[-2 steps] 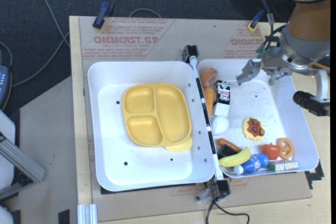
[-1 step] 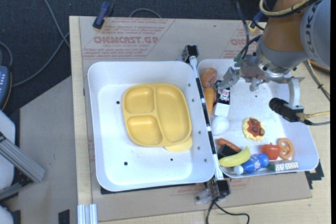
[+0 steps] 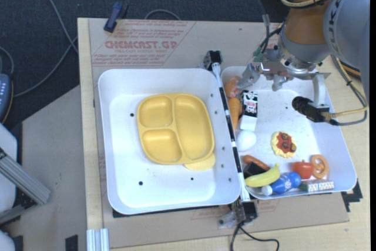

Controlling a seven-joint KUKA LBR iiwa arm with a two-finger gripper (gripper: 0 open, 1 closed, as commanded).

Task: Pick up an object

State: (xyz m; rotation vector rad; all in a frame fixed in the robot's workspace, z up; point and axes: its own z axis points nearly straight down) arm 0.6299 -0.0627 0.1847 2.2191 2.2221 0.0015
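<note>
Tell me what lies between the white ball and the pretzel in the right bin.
In the camera view, a small pizza toy sits between the white ball and the pretzel, with bare bin floor on either side of it.

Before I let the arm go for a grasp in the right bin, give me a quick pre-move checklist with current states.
1. Gripper is over the right white bin, at its upper left corner: ok.
2. Nothing seen between the fingers: ok.
3. Finger opening: cannot tell.
4. Target nearby: the black-and-white carton and the orange carrot-shaped toy lie just below the gripper: ok.
5. Crowding: those two lie close together, hard against the bin's left wall: not ok for a clean single pick.
6. The yellow divided plate sits in the left white bin, away from the arm: ok.
</note>
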